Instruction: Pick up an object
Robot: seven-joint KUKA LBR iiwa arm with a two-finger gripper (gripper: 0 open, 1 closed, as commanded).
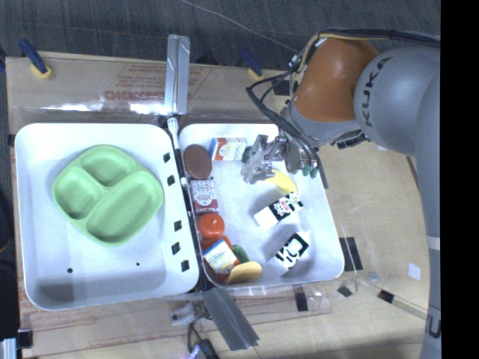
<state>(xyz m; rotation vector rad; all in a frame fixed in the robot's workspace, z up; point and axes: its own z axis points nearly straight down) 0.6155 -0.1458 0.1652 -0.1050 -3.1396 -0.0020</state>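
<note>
Camera view, from above the bench:
Bins: two, side by side; left bin [45, 275], right bin [329, 238].
Left bin contents: one green divided plate [108, 193].
Right bin contents: one brown disc [197, 161], one small carton [228, 149], one red item [211, 224], one yellow piece [284, 182], two black-and-white boxes [278, 210] [290, 250], several small packs along the left wall.
Gripper [258, 167]: low over the right bin's upper part, just beside the yellow piece; grip state cannot be told.
Obstructions: carton and brown disc near the gripper.
</note>
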